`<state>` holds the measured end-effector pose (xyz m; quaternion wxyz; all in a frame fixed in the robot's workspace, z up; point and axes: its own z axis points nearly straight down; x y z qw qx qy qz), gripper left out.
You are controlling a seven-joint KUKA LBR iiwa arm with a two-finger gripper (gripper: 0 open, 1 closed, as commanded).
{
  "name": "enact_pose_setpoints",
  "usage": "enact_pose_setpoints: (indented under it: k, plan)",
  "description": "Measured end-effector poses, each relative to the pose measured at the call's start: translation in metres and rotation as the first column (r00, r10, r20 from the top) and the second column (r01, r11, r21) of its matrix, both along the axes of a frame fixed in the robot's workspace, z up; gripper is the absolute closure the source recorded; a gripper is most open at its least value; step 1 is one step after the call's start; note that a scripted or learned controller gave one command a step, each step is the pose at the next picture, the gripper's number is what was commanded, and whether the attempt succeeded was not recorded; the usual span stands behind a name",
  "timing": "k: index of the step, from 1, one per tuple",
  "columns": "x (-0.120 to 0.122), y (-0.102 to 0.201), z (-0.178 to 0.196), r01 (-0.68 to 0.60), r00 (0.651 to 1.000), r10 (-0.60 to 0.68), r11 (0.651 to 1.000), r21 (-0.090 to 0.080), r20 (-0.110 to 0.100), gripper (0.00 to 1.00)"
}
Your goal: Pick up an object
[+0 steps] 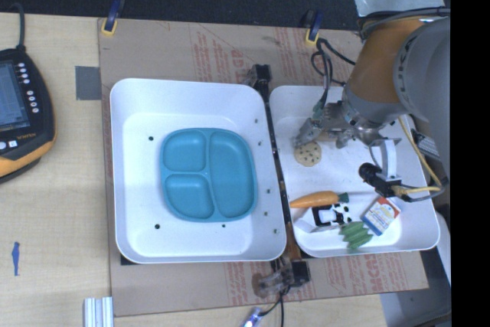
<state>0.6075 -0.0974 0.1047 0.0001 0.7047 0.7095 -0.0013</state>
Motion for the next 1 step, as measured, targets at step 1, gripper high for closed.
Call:
enact_pose_setpoints:
  k: [1]
  plan:
    - [0.0001, -0.001, 0.0102, -0.001, 1.0, 0.001, 1.0, -0.001, -0.001, 1.0]
